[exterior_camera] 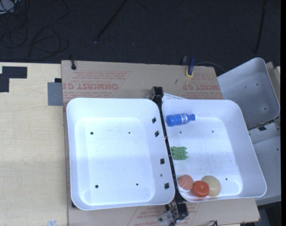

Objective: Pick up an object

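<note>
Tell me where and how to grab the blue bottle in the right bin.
Grip the blue bottle across its mid-body, coming straight down. It lies on its side near the bin's far left wall, so close the fingers across its narrow width, not along its length.

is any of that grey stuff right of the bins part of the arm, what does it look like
I cannot tell whether it belongs to the arm. Beyond the right bin sits a pale grey panel, flat, with rounded corners and a few small dark dots on its face. It bears no orange band, cable or printed marking that I can make out.
</note>
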Tool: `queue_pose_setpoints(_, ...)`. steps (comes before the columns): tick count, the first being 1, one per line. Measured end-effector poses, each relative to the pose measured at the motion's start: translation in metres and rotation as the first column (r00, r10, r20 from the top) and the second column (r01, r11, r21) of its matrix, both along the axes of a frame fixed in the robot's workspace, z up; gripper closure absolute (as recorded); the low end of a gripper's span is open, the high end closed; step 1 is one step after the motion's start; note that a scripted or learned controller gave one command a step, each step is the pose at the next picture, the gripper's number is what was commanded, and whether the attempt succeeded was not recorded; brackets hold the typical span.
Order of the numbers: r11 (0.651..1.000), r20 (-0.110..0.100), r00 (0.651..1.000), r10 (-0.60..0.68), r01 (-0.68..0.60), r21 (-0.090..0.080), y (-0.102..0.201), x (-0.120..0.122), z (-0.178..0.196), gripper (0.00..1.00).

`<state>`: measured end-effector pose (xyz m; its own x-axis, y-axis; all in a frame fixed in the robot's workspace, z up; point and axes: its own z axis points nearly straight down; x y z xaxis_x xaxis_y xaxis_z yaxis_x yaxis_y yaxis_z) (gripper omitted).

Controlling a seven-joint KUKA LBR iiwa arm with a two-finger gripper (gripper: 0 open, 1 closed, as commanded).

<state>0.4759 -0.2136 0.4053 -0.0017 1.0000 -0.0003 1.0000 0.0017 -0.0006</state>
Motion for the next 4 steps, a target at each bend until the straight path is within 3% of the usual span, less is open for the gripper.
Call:
queue_pose_setpoints(1, 1.0, -0.004, 1.0, -0.003, 0.003, 0.001, 0.0003, 0.0, -0.0307, 1.0)
queue_pose_setpoints(4, 1.0, -0.001, 1.0, -0.002, 0.002, 0.0, 0.0, 0.0, -0.033, 1.0)
